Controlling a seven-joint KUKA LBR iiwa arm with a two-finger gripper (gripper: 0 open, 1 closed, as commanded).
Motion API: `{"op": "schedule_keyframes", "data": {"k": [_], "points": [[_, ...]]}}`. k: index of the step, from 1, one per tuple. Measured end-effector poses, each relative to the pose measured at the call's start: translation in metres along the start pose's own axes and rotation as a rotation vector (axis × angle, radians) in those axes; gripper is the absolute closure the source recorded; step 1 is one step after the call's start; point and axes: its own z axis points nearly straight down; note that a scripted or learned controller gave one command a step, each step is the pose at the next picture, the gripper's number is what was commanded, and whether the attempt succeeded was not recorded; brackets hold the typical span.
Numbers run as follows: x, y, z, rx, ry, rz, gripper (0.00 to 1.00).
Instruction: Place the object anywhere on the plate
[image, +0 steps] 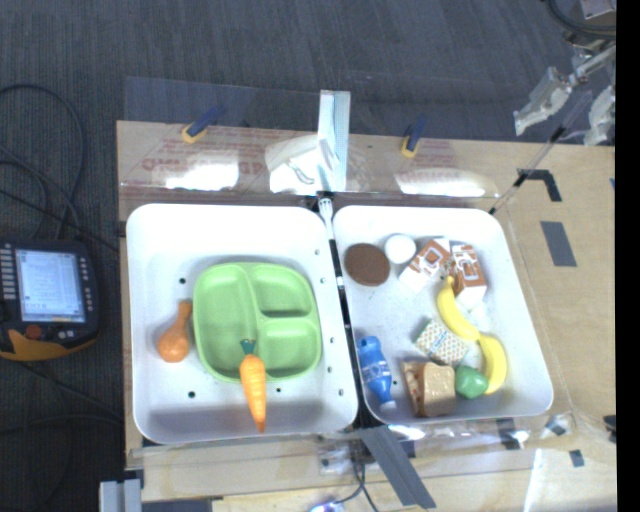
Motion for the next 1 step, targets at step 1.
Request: {"op": "schedule_keyframes", "data": {"k": [1], "points": [[0.0151,0.0408,-0.0008,-0.005,-0.001,-0.414,0.0]]}}
